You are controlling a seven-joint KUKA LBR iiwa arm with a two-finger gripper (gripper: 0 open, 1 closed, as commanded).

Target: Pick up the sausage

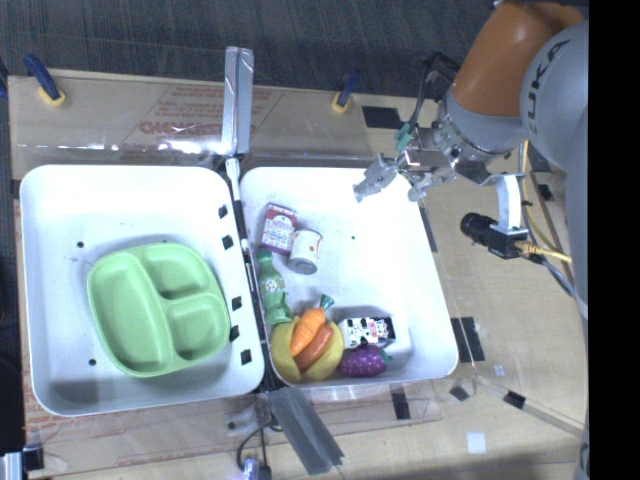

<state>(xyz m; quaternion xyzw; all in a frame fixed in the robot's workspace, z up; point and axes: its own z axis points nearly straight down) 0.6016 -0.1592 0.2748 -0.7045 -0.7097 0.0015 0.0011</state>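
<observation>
Orange-brown sausage (318,345) lies on a yellow fruit (290,353) beside a carrot (308,325), near corner of my right bin (420,298); gripper (385,178) hovers over the far rim, well apart, can't tell if fingers are parted

Grey arm (560,78) with rounded casing, orange band (505,38) above wrist, dark lettering on grey shell. Grey metal gripper (372,183) on a cluttered wrist mount with green-tipped fittings. Thin black cables looping off wrist; black cylindrical part beside white bracket.
</observation>
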